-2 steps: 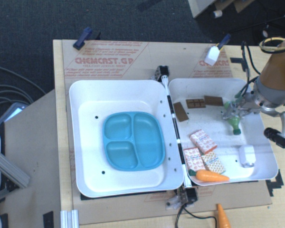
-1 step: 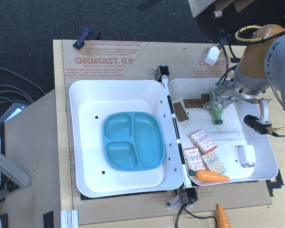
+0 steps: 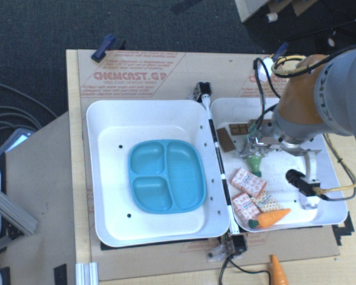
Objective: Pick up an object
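My gripper [image 3: 253, 146] hangs low over the left half of the right bin [image 3: 328, 214]. Directly below its tip lies a small green object [image 3: 254, 164], partly hidden by the gripper. Two brown chocolate-like pieces [image 3: 226, 138] [image 3: 238, 129] rest just left of the gripper, close to the bin wall. Nearer the front lie two pink-and-white checked packets [image 3: 248, 182] [image 3: 244, 205] and an orange carrot [image 3: 272, 217].
The left bin [image 3: 104, 159] holds a blue divided plate [image 3: 167, 175]. A black-edged divider [image 3: 216, 153] runs between the two bins. The grey arm with its orange band [image 3: 296, 97] covers the back right of the right bin. Another orange piece [image 3: 276, 272] lies on the bench in front.
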Robot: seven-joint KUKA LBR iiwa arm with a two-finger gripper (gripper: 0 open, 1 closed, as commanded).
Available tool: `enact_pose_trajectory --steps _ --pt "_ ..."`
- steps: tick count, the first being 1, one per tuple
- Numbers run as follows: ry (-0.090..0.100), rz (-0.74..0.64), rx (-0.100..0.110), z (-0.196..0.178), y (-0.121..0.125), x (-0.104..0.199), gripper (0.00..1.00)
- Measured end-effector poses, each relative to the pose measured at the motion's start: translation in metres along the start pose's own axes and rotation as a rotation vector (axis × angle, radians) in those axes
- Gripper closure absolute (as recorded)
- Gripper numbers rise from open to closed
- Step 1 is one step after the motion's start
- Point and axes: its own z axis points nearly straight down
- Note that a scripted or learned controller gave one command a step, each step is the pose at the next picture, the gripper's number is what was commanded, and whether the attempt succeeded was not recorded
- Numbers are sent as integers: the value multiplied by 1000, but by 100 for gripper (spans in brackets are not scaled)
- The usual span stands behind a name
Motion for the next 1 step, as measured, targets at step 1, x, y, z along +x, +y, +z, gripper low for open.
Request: enact_pose_trajectory --steps 1 --pt "0 0 -3 -101 12 90 100"
